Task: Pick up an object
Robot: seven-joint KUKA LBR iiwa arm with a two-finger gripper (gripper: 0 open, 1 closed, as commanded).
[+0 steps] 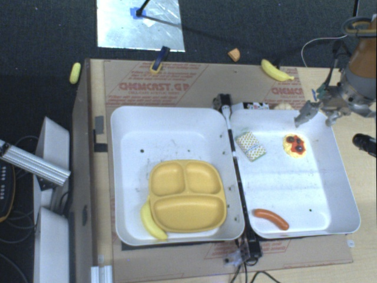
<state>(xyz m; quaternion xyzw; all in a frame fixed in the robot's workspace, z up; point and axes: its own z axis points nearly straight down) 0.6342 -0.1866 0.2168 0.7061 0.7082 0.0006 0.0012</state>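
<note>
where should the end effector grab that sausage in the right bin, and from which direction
Probably across the middle of the sausage, coming straight down. It lies flat on the floor of the right bin, long and narrow, slanting toward the near wall, so fingers would close across its short width. Bare floor lies on both its long sides, leaving room for them.

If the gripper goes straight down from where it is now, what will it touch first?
Probably the right bin's white floor near its far corner. The gripper hangs above that corner, and the nearest item, the small pizza toy, lies slightly aside. Depth is hard to judge here.
</note>
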